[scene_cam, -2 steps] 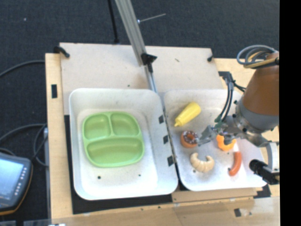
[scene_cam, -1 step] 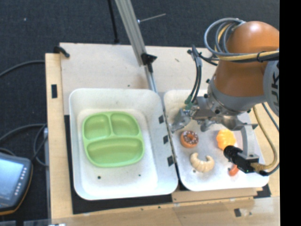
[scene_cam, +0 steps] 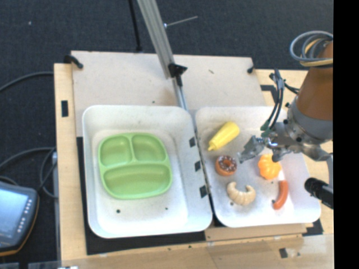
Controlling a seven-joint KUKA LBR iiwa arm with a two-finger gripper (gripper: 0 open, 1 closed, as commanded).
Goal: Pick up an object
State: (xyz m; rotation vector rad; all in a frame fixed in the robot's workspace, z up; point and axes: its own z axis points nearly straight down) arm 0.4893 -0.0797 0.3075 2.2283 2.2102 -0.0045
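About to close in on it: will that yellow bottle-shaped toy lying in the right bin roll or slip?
The yellow bottle-shaped toy lies on its side and looks rounded, so a push would probably roll it. It looks like smooth plastic, likely light, stiff, and a bit slippery.

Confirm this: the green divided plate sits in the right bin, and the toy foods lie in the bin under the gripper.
Not quite. The camera view shows the green divided plate in the left bin, not the right. The toy foods do lie in the bin under the gripper, the right bin.
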